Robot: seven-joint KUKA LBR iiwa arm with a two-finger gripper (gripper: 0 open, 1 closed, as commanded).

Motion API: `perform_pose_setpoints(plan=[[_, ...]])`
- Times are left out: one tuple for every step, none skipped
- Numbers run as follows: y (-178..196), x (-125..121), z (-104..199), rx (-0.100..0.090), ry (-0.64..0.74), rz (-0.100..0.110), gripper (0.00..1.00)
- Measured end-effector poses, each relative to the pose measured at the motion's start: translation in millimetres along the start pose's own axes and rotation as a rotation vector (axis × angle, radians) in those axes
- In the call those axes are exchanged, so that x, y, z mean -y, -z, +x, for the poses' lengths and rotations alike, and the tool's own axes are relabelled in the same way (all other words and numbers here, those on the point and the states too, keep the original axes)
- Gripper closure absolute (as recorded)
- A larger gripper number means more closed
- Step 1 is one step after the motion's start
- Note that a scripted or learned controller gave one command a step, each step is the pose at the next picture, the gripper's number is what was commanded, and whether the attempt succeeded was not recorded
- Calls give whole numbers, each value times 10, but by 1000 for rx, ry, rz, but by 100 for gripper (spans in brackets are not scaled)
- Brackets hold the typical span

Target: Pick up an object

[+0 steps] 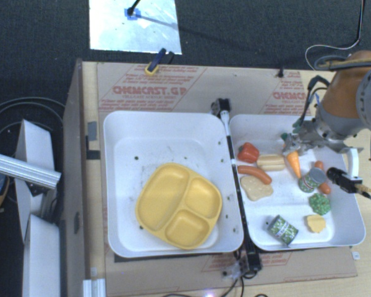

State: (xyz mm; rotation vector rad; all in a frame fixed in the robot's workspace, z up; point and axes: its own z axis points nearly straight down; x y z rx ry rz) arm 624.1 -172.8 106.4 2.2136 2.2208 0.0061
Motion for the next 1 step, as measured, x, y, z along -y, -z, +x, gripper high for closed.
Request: perform_pose_setpoints(plan=[[522, -311, 690, -4, 1, 11, 100]])
